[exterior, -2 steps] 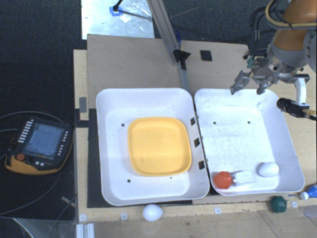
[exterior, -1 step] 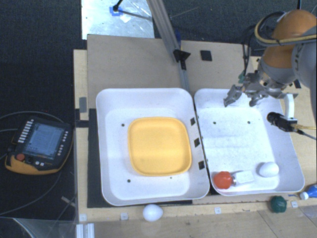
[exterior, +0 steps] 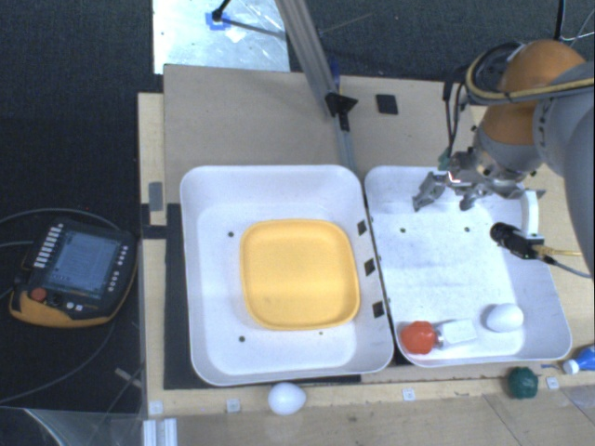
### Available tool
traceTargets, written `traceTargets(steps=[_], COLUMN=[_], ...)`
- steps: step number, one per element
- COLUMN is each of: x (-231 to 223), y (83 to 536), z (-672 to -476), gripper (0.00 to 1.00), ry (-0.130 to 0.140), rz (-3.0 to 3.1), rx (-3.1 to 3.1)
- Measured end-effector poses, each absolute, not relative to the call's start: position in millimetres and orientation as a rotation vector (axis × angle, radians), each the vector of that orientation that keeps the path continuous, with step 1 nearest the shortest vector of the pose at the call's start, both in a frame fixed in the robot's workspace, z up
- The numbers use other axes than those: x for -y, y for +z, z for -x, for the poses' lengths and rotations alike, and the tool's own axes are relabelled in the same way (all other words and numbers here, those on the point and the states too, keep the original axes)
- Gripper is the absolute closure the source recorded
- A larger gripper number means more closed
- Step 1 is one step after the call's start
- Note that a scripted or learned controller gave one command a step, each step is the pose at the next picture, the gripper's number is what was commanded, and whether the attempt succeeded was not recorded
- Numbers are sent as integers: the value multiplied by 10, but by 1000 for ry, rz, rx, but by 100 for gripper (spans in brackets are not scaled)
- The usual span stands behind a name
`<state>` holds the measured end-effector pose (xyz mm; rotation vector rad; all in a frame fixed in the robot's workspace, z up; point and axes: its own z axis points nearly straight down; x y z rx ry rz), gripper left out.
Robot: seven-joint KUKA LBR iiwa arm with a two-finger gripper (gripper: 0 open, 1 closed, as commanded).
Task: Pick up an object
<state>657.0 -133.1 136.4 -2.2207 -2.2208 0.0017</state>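
Note:
In the right bin, three things lie along the near edge: a red ball, a small white block touching it, and a white egg-shaped object. The left bin holds a square yellow plate. My gripper hangs over the far end of the right bin, well away from those three objects. It is open, and nothing sits between its fingers.
A white egg and a dark green ball lie on the bench in front of the bins. A teach pendant rests at far left. A slanted metal pole stands behind the bins.

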Motion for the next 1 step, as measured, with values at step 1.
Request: traceTargets(steps=[1], x=[1329], y=[893], z=[-6566], gripper=[0], ry=[1], rz=[2221], rx=[2221])
